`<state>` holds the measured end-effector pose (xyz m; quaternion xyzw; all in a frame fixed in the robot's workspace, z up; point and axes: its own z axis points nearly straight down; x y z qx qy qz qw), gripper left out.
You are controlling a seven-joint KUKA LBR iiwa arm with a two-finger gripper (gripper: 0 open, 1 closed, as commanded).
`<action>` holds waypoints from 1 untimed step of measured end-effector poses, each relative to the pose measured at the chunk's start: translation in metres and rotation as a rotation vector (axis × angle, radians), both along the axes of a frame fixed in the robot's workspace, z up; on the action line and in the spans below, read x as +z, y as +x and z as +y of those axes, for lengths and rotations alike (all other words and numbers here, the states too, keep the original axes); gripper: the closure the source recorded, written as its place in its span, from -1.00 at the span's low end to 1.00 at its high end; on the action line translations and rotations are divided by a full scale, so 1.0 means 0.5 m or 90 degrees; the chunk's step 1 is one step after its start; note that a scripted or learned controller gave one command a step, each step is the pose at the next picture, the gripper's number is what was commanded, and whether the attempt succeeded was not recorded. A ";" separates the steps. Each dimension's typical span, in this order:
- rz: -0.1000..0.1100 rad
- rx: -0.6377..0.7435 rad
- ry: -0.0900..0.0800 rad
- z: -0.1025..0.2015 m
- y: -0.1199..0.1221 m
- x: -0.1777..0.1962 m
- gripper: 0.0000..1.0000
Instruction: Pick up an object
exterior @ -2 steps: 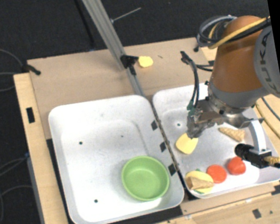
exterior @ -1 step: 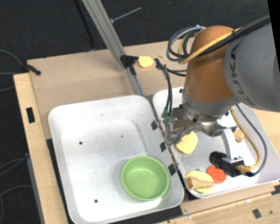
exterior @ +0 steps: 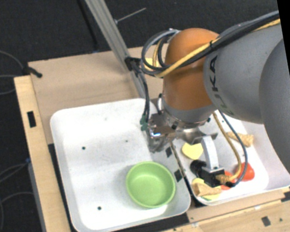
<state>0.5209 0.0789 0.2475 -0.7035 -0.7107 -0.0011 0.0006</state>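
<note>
Two white bins sit side by side. A green bowl (exterior: 150, 184) lies near the left bin's (exterior: 81, 135) front right corner. The gripper (exterior: 157, 135) hovers at that bin's right edge; its opening cannot be told. It should centre above the bowl's rim before descending.

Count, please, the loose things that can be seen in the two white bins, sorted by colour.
Green: 1, the bowl in the left bin.
Yellow: 2, a flat piece and a piece at the front rim, both in the right bin.
Orange-red: 1, a piece.
Tan: 1, a small piece.
Total: 5 visible; the arm hides more of that bin.
</note>
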 end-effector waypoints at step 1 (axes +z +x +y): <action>0.001 -0.004 -0.003 0.021 -0.007 -0.032 1.00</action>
